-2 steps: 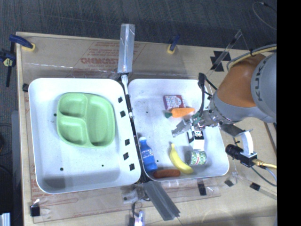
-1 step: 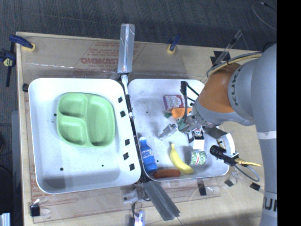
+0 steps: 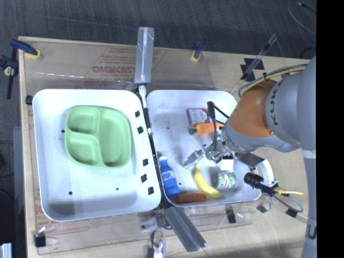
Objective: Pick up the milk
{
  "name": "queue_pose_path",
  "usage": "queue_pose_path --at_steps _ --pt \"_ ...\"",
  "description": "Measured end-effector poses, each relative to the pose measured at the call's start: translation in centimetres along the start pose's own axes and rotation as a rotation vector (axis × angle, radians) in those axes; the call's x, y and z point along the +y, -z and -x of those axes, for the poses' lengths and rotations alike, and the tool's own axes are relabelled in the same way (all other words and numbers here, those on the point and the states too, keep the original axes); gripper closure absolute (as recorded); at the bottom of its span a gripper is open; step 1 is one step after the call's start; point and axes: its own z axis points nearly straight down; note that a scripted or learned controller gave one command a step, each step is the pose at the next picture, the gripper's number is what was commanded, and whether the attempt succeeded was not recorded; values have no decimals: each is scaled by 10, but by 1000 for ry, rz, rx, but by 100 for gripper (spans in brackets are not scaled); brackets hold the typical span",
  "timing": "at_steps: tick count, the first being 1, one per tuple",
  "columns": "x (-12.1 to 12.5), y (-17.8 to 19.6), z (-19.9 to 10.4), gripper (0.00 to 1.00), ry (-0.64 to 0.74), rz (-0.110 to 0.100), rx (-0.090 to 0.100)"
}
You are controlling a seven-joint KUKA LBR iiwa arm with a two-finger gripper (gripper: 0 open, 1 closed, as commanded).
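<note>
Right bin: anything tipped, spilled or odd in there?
No spill or damage visible. In the right bin, the blue bottle lies on its side along the left wall and the can looks tipped beside the banana. A sausage sits by the front wall. The left bin's green plate sits flat.

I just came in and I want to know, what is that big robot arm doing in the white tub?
The grey and orange arm is reaching into the right bin, with its gripper low among the toy food. Around it lie a banana, a blue bottle, a small can, a carrot, a hot dog and a purple packet. I cannot tell if it has grabbed anything. The left bin holds a green divided plate.
</note>
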Motion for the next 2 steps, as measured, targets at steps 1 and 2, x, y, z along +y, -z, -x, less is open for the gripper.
queue_pose_path --at_steps 1,2 --pt "0 10 0 100 3 0 0" --pt "-42 125 -14 100 15 3 -4"
